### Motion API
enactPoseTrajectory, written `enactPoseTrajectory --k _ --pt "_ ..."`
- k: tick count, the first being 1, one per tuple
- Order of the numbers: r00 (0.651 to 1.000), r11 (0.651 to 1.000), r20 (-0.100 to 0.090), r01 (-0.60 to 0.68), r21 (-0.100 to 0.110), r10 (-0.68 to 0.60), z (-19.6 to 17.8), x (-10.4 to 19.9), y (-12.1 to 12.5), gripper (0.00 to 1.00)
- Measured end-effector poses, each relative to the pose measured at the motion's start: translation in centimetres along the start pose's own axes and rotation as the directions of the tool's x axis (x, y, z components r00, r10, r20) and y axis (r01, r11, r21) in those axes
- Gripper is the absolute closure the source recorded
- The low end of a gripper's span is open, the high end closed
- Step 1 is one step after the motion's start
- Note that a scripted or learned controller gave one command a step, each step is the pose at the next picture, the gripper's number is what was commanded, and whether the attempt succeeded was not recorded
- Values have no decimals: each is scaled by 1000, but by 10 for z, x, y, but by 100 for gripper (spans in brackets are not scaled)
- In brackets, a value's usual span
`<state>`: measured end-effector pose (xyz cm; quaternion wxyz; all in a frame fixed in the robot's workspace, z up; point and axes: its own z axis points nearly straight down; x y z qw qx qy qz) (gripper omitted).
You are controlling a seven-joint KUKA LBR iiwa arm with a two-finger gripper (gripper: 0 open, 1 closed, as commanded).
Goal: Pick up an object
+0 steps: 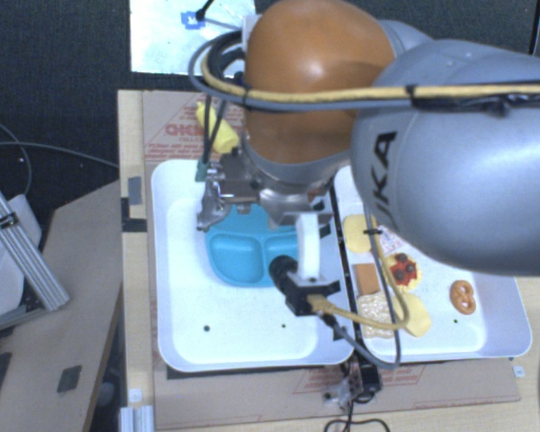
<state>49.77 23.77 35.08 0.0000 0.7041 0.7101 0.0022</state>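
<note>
Arm (414, 124) low, wrist (288, 187) pointing down

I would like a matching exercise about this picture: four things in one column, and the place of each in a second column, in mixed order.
Things:
1. blue plastic divided tray
2. brown pretzel-shaped toy
3. yellow banana-shaped object
4. white sheet of paper

Places:
A. on the dark surface behind the bench
B. in the left white bin
C. in the right white bin
D. at the far edge of the left bin, beside the arm

Pairs: 1-B, 2-C, 3-D, 4-A
</note>
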Motion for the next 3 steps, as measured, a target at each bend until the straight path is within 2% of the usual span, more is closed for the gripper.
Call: enactPoseTrajectory --k 1,2,3 --pt "1000 1000 7 -10 11 10 123 -17 21 0" --pt "1000 1000 -2 -4 -8 4 32 -3 49 0" --pt "1000 1000 -4 -2 -7 1 -77 -3 7 0"
